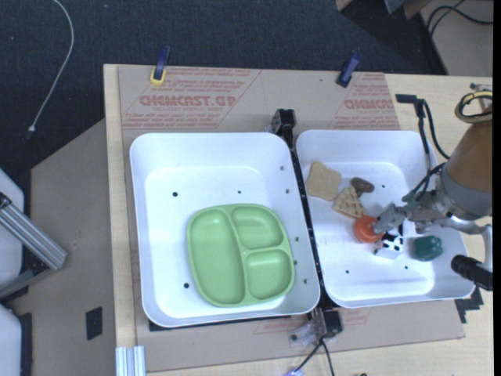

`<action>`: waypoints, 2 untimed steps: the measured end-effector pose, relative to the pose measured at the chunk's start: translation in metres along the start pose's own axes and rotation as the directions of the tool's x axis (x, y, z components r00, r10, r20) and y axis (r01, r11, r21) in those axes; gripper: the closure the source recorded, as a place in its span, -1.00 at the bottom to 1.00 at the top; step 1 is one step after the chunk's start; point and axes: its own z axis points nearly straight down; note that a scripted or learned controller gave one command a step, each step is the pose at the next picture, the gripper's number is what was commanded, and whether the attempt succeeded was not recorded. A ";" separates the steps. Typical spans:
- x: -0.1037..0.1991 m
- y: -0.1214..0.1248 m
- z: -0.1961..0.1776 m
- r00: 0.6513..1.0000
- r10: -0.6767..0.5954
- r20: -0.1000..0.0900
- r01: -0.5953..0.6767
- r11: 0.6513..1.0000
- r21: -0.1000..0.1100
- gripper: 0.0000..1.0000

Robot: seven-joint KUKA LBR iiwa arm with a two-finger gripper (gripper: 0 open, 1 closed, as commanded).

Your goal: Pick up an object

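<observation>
The right bin [344, 284] holds several small objects. A tan bread slice [322, 180] lies at its left, with a waffle-like cracker [348, 203] and a small brown piece [362, 185] beside it. An orange-red round object [364, 229] sits near the middle. A black-and-white piece [391, 244] and a dark green object [427, 247] lie further right. My gripper [388, 220] reaches in from the right and hangs low just right of the orange-red object, above the black-and-white piece. I see nothing clearly held.
The left bin [156, 178] contains a light green divided plate [239, 253]. A black clamp [283, 121] sits between the bins at the back. Cables [423, 124] run along the right bin's far right side. Blue clips [348, 67] hold the cardboard base.
</observation>
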 end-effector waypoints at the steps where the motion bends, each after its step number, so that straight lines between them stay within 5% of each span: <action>1: 0.000 0.001 -0.013 1.000 0.000 0.003 0.000 1.000 -0.006 1.00; 2: -0.003 -0.007 -0.058 1.000 0.000 0.003 0.000 1.000 -0.007 1.00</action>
